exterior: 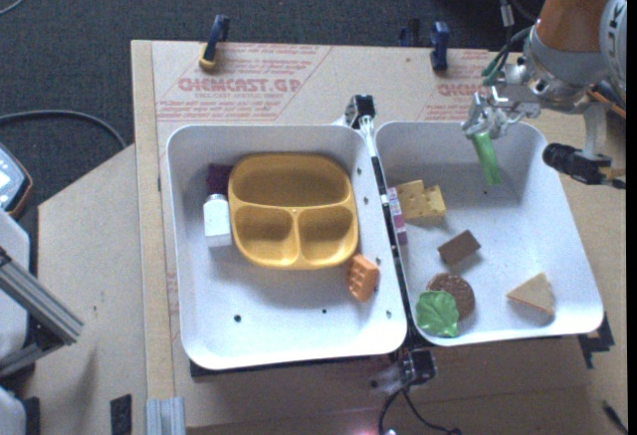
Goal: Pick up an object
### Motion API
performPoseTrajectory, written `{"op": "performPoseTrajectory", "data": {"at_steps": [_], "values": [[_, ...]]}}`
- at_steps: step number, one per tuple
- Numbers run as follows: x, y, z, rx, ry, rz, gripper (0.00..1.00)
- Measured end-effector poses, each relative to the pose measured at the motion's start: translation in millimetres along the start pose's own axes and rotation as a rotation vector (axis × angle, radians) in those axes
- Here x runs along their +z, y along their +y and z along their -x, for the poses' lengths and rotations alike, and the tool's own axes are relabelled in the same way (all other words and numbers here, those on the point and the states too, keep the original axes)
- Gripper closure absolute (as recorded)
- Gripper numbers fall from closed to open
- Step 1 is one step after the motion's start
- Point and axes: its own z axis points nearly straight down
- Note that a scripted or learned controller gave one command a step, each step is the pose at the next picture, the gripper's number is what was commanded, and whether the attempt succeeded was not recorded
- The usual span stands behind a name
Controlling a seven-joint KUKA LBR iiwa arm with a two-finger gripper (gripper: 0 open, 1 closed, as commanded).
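Green stick, thin, light and likely stiff, hangs pinched at its top end between the fingers of the gripper above the right bin.

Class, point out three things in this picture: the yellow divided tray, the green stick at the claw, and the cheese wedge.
yellow divided tray (pixel 292 186): camera view, floor of its long upper compartment.
green stick (pixel 489 161): camera view, middle of its shaft.
cheese wedge (pixel 533 295): camera view, centre of its top face.
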Motion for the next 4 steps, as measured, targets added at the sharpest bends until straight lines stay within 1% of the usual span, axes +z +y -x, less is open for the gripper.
{"op": "performPoseTrajectory", "data": {"at_steps": [1,2,3,4], "values": [[-19,1,0,-0.001,0.001,-0.004,1.00],[-27,-33,-37,-0.004,0.004,-0.012,1.00],[-7,-42,-48,-0.002,0.004,-0.014,1.00],[-16,-40,-41,0.000,0.002,-0.007,1.00]]}}
